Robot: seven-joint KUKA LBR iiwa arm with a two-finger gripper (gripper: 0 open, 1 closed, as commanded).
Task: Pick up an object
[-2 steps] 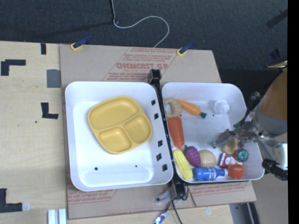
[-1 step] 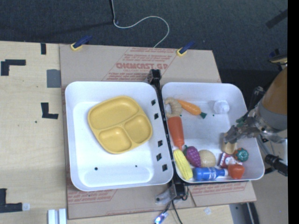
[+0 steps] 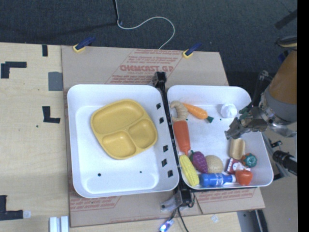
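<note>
My gripper (image 3: pixel 240 127) hangs over the right side of the right bin (image 3: pixel 212 92), just above a tan bread-like piece (image 3: pixel 236 149); nothing shows in its grasp. The same bin holds an orange carrot (image 3: pixel 197 111), a long orange-red piece (image 3: pixel 182 135), a beige lump (image 3: pixel 179 111), a white cap (image 3: pixel 228 111), a yellow corn cob (image 3: pixel 189 169), a purple piece (image 3: pixel 199 162), a potato (image 3: pixel 215 164), a blue bottle (image 3: pixel 216 180), a green-and-red ball (image 3: pixel 249 160) and a red piece (image 3: pixel 244 177).
The left bin (image 3: pixel 79 144) carries a yellow divided plate (image 3: pixel 124 128). A black clip strip (image 3: pixel 164 129) runs between the bins. Both bins rest on cardboard (image 3: pixel 145 64), and a white cable (image 3: pixel 145 23) loops behind it.
</note>
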